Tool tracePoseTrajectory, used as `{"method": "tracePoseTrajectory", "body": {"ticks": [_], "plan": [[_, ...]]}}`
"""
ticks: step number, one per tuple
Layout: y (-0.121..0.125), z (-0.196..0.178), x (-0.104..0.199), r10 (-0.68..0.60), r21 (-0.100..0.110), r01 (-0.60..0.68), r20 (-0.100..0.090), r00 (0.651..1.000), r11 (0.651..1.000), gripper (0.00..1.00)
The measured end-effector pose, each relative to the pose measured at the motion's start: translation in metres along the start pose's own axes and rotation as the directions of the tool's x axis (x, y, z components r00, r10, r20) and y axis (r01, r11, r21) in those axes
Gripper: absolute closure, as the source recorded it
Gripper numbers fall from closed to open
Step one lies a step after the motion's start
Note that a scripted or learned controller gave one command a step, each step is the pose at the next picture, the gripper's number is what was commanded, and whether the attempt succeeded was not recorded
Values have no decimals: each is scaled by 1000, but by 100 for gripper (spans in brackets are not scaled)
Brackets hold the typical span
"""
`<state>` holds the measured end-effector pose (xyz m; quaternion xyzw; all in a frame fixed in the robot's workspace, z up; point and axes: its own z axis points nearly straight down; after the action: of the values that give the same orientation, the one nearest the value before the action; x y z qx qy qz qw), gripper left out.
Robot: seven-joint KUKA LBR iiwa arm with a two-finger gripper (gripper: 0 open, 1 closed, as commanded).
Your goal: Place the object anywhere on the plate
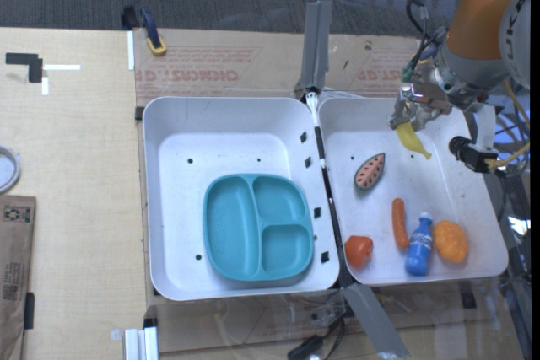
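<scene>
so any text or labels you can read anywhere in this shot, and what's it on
"CHEMC..." in red, seen upside down and mirrored, remaining letters unclear: on the cardboard sheet behind the bins.
More red print, too blurred to read: on the cardboard behind the right bin.
A recycling mark with small print, too small to read: on the brown paper bag at the left edge.
</scene>
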<state>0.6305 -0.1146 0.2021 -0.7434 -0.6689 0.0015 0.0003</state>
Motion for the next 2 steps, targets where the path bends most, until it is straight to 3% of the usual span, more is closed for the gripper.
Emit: {"method": "tracePoseTrajectory", "body": {"ticks": [1, 2], "plan": [[-14, 12, 92, 78, 2, -78, -1, 997, 997, 100], [-93, 2, 111, 212, 3, -212, 0, 977, 977, 100]]}}
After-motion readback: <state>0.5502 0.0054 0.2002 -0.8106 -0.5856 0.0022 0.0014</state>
